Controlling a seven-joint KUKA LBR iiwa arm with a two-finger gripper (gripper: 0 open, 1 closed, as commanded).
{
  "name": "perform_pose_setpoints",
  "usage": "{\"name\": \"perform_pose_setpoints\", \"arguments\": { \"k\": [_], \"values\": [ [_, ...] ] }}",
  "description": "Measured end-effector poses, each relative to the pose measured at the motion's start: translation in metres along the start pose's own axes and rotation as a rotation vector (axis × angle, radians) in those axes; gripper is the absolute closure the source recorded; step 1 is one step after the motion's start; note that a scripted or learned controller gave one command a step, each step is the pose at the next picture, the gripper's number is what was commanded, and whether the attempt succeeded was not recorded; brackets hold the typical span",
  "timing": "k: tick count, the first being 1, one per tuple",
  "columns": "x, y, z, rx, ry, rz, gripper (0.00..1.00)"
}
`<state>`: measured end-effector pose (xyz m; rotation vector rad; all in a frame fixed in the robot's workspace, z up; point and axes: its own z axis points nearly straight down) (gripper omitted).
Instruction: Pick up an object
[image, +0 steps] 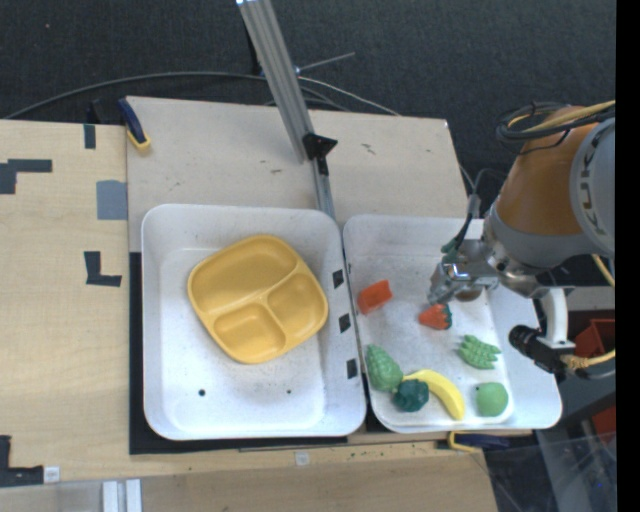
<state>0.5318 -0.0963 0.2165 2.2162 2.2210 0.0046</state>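
Directly beneath the pincer (447, 292), seemingly touching, lies a red-orange toy (435, 317); grip state unclear.

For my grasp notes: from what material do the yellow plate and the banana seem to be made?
Yellow plate: likely moulded plastic, matte, uniform colour, three pressed compartments. Banana: probably toy plastic or rubber, smooth, evenly yellow; too small to be sure.
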Motion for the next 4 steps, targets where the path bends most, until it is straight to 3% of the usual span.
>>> {"name": "perform_pose_setpoints", "arguments": {
  "k": [1,4],
  "values": [
    [0.0,0.0,-0.004,0.006,0.001,0.001,1.0],
    [0.162,-0.022,-0.013,0.008,0.002,-0.004,1.0]
  ]
}}
